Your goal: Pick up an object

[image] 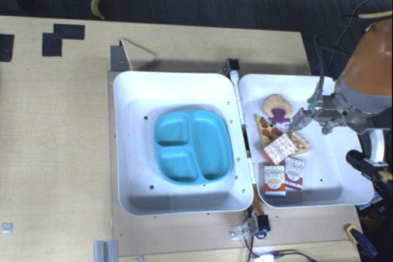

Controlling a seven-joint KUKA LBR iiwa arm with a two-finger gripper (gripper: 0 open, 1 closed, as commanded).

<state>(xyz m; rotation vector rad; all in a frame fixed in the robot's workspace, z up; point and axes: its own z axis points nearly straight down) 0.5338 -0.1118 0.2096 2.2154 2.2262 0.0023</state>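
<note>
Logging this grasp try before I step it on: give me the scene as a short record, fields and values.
left bin: holds a blue divided tray
right bin: small items clustered at its left side
items: purple piece on a tan pastry, pizza slice, three small cartons
gripper: low over the cluster, beside the top carton
grasp: no item seen between its fingers

The grey arm with its orange band is cut off by the right edge. Its two-finger gripper is blurred, perhaps touching the small tan pastry.
</note>
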